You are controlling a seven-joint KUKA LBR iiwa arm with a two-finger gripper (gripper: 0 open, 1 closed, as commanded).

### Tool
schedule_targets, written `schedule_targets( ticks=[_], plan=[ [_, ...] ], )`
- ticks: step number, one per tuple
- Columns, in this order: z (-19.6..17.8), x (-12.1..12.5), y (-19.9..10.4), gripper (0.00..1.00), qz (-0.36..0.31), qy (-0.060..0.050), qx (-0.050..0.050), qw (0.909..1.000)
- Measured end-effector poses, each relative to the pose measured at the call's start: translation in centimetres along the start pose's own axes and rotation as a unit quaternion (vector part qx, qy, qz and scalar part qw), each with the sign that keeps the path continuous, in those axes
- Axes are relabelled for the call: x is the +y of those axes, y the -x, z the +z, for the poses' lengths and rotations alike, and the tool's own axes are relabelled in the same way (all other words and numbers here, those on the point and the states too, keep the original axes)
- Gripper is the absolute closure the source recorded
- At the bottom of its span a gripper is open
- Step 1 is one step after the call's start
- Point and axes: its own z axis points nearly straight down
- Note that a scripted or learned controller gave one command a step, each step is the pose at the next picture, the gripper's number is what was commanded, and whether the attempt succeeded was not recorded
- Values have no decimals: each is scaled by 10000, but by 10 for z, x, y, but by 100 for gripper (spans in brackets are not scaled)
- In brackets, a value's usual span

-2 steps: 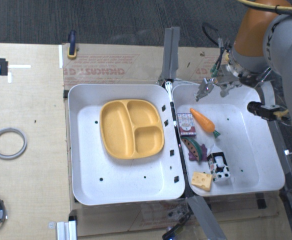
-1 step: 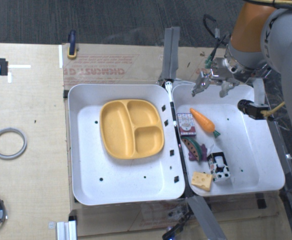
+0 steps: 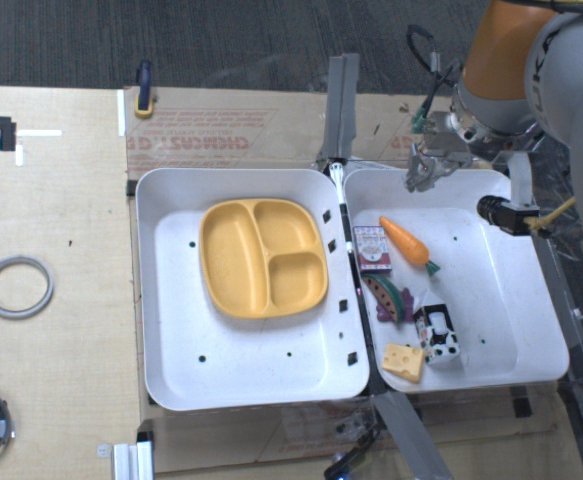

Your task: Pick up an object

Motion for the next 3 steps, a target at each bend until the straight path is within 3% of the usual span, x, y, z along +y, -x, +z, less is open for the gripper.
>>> schedule_targets(
  ticks=[1, 2, 3],
  plan=[
    [0, 0, 0, 0, 2, -4, 1, 10000],
    [-78, -61, -22, 0, -763, 12, 15, 9971],
    [75, -54, 45, 0, -459, -1, 25, 9989]
  ],
)
